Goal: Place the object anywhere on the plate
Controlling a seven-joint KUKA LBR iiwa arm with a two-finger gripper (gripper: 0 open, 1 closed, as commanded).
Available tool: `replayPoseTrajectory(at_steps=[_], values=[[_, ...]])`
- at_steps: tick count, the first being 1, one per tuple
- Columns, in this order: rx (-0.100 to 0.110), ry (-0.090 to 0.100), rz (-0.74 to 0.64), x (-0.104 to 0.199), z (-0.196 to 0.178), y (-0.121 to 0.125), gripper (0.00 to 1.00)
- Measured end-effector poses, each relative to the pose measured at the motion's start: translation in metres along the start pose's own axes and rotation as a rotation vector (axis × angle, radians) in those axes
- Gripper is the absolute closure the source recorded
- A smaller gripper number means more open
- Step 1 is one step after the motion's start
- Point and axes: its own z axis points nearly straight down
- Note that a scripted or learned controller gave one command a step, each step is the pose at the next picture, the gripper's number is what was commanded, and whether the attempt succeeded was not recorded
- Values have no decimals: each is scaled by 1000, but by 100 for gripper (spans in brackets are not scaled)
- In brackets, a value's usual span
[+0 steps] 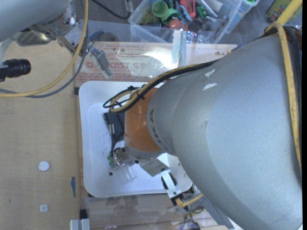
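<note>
My grey arm (225, 128) with its orange band (139, 128) reaches from the right and covers most of the white bin (93, 143). The gripper (125, 169) hangs low over the bin's front part, close to the floor. A small green bit (112, 161) shows at the gripper's left side; I cannot tell whether it belongs to the gripper or is an object. The arm hides whatever lies beneath it.
A clear plastic tub of coloured toys (192, 8) stands behind the bench. Yellow cable (72, 66) and a black camera part (14, 68) hang at the left. Bare wood bench (38, 138) lies left of the bin, with a small white disc (43, 166) on it.
</note>
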Motion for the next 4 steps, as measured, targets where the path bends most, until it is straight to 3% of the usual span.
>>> replayPoseTrajectory(at_steps=[1, 2, 3, 4], values=[[3, -3, -94, -52, 0, -18, 100], [2, -3, -285, -89, 0, -31, 100], [12, -2, -707, -27, -73, -11, 100], [19, -2, -329, 11, -11, 0, 100]])
